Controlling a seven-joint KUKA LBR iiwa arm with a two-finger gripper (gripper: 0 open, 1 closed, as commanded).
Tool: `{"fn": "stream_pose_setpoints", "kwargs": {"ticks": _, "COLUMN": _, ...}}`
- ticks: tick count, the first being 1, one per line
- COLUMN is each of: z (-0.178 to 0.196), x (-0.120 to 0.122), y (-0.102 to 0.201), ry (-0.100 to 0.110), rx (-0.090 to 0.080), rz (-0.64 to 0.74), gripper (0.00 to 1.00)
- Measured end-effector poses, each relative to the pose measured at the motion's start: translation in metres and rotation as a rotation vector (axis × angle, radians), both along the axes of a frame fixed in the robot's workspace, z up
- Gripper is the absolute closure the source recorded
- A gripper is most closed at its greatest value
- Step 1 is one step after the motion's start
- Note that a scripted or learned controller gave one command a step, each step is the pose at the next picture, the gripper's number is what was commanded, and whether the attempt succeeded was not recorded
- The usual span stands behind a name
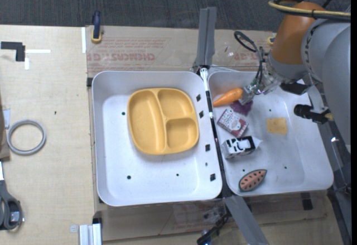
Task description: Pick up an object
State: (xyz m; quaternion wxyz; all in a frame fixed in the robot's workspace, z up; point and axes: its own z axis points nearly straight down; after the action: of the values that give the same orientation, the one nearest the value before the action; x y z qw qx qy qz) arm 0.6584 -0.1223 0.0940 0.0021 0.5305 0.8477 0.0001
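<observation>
In the right bin (pixel 301 171) lie an orange carrot (pixel 227 97), a purple piece (pixel 243 106) beside it, a small pink-and-white carton (pixel 231 121), a black-and-white carton (pixel 239 146), a tan square sponge (pixel 276 125) and a brown oval piece (pixel 252 179). My gripper (pixel 252 90) reaches down at the carrot's right end, just above the purple piece. Its fingertips are small and dark against the objects.
The left bin (pixel 111 177) holds a yellow divided plate (pixel 163 120). A grey metal divider post (pixel 205 37) rises between the bins. On the bench at left lie a roll of tape (pixel 25 136) and scissors (pixel 10 211).
</observation>
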Motion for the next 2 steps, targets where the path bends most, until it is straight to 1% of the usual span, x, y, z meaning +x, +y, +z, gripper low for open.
{"fn": "stream_pose_setpoints", "kwargs": {"ticks": 1, "z": -0.0004, "x": -0.0073, "y": 0.0169, "ry": 0.007, "rx": -0.004, "rz": -0.414, "gripper": 1.0}}
{"fn": "stream_pose_setpoints", "kwargs": {"ticks": 2, "z": -0.0008, "x": -0.0076, "y": 0.0151, "ry": 0.006, "rx": -0.005, "rz": -0.417, "gripper": 0.0}}
